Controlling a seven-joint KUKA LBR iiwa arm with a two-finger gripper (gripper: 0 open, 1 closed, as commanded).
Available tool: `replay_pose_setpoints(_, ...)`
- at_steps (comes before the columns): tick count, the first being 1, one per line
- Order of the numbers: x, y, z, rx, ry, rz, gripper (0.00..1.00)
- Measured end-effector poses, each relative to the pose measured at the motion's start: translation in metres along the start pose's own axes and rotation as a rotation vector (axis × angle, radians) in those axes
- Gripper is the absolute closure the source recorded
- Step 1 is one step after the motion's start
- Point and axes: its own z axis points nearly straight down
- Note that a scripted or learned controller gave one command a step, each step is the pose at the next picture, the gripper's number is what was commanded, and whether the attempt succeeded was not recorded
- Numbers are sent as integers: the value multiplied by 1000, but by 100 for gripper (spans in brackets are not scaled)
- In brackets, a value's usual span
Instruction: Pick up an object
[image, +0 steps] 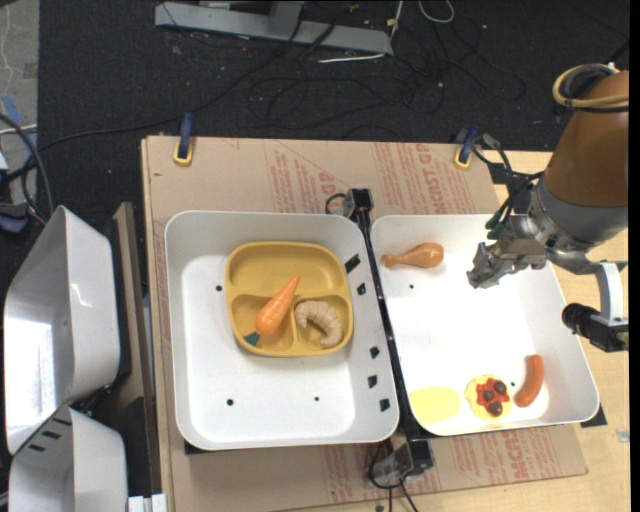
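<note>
The end effector hovered over the right bin, apparently carrying nothing, though its opening could not be judged, so the approach step seemed in hand, and next it likely needed to shift toward the nearby toy drumstick and descend.

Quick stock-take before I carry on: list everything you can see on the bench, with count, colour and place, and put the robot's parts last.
Bins: two, white, side by side; left bin, right bin.
Plate: one, yellow, divided, in left bin.
Carrot: one, orange, on the plate.
Shrimp: one, pale, on the plate, right of the carrot.
Drumstick: one, orange-brown, right bin, far left.
Sausage: one, orange-red, right bin, near right.
Pizza slice: one, yellow with red toppings, beside the sausage.
Yellow disc: one, near left of right bin.
Clamps: two, yellow, at the board's far edge.
Arm: grey and orange, from the right.
Gripper: over the right bin's far side.
</note>
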Motion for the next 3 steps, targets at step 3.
replay_pose_setpoints(3,148,56,22,-1,-1,1,100)
